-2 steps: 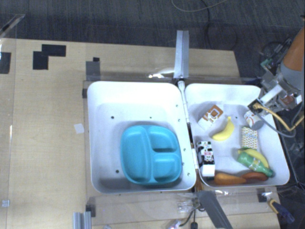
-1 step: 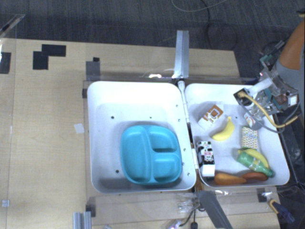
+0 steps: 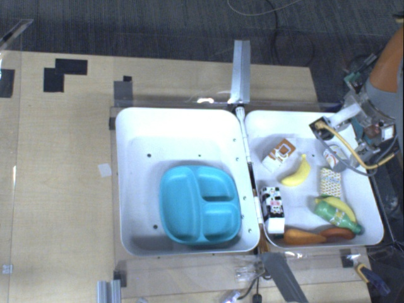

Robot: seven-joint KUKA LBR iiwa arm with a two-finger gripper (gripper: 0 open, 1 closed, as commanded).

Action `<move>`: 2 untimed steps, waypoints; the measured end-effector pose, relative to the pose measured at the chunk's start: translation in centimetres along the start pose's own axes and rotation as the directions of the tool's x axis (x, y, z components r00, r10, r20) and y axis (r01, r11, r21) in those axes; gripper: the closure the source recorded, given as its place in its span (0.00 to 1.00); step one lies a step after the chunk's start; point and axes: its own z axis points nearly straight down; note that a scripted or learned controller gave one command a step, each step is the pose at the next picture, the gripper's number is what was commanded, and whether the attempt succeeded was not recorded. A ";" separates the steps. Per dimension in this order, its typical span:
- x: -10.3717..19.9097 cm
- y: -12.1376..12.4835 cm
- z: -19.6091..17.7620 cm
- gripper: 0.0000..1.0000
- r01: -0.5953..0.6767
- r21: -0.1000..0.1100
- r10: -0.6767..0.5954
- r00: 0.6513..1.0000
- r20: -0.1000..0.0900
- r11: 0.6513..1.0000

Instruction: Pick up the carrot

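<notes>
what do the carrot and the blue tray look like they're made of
Carrot: probably moulded plastic toy, judging by its uniform orange colour and smooth, faintly glossy skin. Blue tray: likely hard plastic, matte to satin, with one even colour and rounded moulded compartment ridges. Neither can be confirmed by look alone.

A slender orange carrot (image 3: 305,235), darkening to a reddish-brown tip at its right end, is lying flat on its side along the near wall of the right-hand shallow white bin (image 3: 379,216). It is stretching left to right, its pale orange left end sitting just beside a small black-and-white carton (image 3: 273,209) and its right end resting below a green-and-yellow bottle (image 3: 337,212).
</notes>
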 end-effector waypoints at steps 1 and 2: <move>8.4 -2.5 14.7 0.00 -0.097 0.001 0.097 0.995 -0.001 0.995; 8.7 -2.6 13.5 1.00 -0.086 0.001 0.086 0.996 -0.003 0.996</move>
